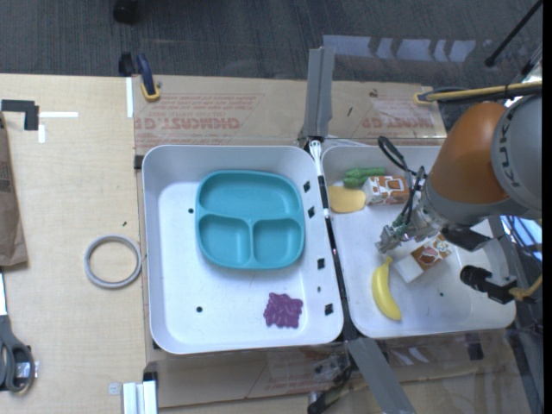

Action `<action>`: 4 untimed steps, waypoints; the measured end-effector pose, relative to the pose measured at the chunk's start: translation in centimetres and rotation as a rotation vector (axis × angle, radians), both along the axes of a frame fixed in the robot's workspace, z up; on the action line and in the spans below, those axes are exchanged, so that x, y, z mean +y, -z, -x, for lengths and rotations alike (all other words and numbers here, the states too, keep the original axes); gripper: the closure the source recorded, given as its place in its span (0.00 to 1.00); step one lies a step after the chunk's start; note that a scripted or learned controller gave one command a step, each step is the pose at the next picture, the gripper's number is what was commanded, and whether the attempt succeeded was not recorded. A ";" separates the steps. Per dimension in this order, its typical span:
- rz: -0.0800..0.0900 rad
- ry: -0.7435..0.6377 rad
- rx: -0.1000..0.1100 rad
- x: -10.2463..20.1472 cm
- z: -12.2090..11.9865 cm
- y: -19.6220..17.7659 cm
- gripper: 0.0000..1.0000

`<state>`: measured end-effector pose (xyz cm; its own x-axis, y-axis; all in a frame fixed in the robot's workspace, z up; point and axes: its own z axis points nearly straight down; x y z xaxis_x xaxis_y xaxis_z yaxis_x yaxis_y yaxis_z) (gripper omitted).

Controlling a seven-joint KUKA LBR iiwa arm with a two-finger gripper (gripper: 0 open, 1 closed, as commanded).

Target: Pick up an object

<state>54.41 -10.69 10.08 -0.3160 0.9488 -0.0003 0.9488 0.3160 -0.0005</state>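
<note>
Camera view lets us see the claw (398,236) low in the right bin (448,317), likely to reach a carton (424,257) at its 4 o'clock; a banana (385,293) lies at 6. Our arm (470,166) slants in from 2 o'clock. Its grip state we cannot tell.

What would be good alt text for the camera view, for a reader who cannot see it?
A grey and orange robot arm reaches from the right into the right bin, its gripper low above a small carton near a banana. The left bin holds a teal divided plate and purple grapes.
</note>
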 end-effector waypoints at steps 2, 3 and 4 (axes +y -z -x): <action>0.000 0.004 0.000 -0.1 0.0 -0.9 0.00; 0.000 0.004 0.000 -0.1 0.0 -0.9 0.00; 0.001 -0.090 -0.002 -1.6 0.8 -3.6 0.00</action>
